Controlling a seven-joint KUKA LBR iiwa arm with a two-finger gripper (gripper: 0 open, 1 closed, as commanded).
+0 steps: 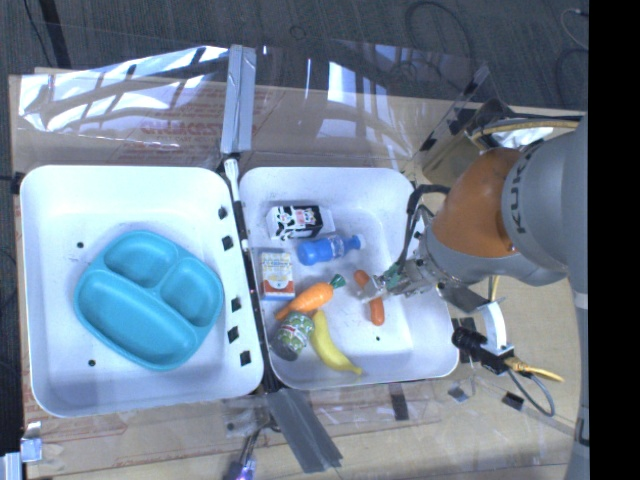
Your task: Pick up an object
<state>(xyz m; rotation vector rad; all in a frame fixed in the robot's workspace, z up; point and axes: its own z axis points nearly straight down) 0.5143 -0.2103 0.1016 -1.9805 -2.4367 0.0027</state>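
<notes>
Camera view: gripper (385,284) low in right bin (330,183); opening impossible to tell. Small orange sausage-like toy (376,312) just below it, probably light, stiff, smooth plastic; best pinched across the short middle. Carrot (310,298), banana (333,348) further left.

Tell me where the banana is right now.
The banana lies in the right bin, near its front edge in the camera view, just right of the small can and below the carrot.
</notes>
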